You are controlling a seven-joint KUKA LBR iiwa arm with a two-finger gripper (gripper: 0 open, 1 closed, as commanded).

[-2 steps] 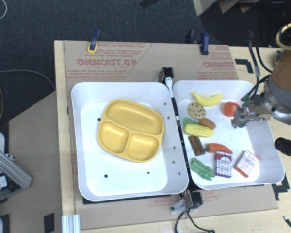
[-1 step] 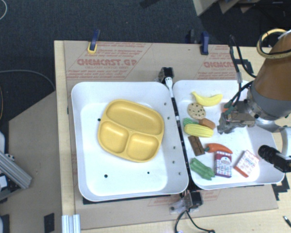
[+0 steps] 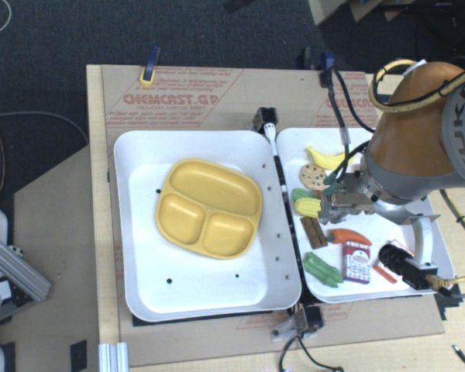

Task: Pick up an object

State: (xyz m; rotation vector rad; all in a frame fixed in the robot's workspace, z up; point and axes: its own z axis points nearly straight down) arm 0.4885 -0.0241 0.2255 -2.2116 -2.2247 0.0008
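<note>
My gripper [image 3: 337,201] hangs low over the left half of the right bin [image 3: 443,248], with the grey and orange arm above it hiding the bin's middle. Just to its left lies a yellow and green corn cob [image 3: 305,205]. A brown chocolate bar [image 3: 313,231] and an orange carrot [image 3: 349,236] lie just below it. Farther back are a yellow banana [image 3: 324,158] and a speckled cookie [image 3: 311,177]. Toward the front lie a green pepper [image 3: 322,269] and a small red box [image 3: 357,262].
The left bin [image 3: 136,208] holds a yellow three-part plate [image 3: 209,208]. A black divider rail [image 3: 283,200] runs between the bins. Both bins rest on a cardboard sheet [image 3: 178,95], and cables trail at the right.
</note>
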